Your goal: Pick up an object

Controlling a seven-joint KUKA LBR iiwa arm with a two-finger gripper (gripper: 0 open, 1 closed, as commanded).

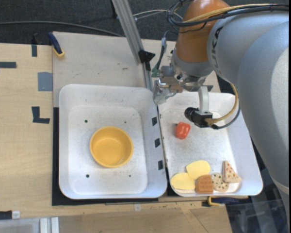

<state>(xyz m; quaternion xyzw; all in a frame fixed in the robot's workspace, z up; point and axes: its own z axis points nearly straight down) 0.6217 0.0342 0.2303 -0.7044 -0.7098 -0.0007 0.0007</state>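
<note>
**Gripper at the bins' upper divide, nothing picked**

Camera view: the gripper [161, 95] hangs at upper centre, over the seam where the left bin [64, 130] and right bin [246, 165] meet. Whether it is open or closed I cannot tell, and I see nothing in its grasp.

The nearest candidate is the small red piece [182, 130], alone in the right bin just below and right of the gripper. Being isolated, it is probably the easiest pick. The flat food pieces [203, 177] crowd the lower rim of that bin, touching one another, which makes them harder to separate. The yellow bowl [111, 146] sits upright mid-left bin.

Surface: the white bin floors are speckled and scuffed. The pale wood bench [14, 130] carries dark tape marks, and a blue clamp [56, 45] grips the board at upper left. Dark floor shows beyond.
</note>
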